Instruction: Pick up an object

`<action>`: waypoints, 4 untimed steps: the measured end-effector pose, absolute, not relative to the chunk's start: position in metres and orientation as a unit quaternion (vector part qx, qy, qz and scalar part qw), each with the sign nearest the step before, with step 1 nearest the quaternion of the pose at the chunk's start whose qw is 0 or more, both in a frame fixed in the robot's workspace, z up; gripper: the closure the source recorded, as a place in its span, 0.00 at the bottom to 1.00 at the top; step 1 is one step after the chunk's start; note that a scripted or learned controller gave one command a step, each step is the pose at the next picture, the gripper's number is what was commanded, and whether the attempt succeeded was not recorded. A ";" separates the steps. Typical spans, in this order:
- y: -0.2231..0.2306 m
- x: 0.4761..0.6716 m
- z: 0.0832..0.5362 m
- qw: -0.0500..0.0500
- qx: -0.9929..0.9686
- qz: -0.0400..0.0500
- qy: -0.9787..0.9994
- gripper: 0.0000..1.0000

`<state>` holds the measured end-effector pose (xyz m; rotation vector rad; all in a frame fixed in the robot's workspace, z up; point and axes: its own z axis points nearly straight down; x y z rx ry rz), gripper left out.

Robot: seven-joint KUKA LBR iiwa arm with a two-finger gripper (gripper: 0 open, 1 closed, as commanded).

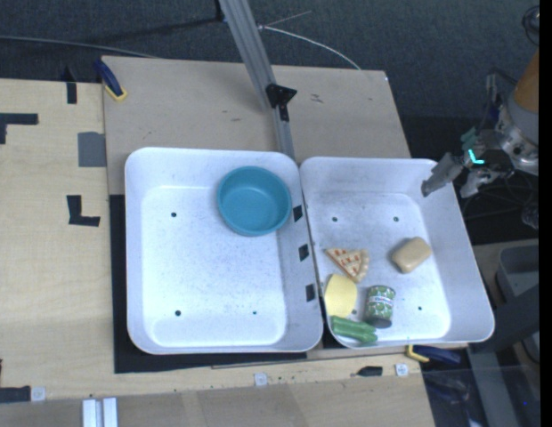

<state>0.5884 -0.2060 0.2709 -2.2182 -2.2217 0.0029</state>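
The right bin [365, 194] holds a tan bread-like lump [409, 254], a pizza slice toy [348, 261], a yellow wedge [341, 295], a green can [379, 305] and a green pod-shaped piece [353, 330]. A blue bowl [253, 200] sits at the back of the left bin [169, 265]. My gripper [454, 177] hangs at the right bin's far right rim, away from all the objects. Its two dark fingers are spread apart with nothing between them.
A metal pole [249, 43] slants down from the top to the gap between the bins. A yellow-blue clamp [111, 80] lies at the bench's back left, another [432, 354] at the right bin's front edge.
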 end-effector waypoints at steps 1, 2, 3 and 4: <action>-0.206 0.589 0.272 0.000 -0.706 0.001 -0.708 0.00; -0.203 0.586 0.207 0.003 -0.707 0.002 -0.708 0.00; -0.202 0.583 0.142 0.004 -0.707 0.003 -0.708 0.00; -0.201 0.583 0.089 0.000 -0.706 0.001 -0.708 0.00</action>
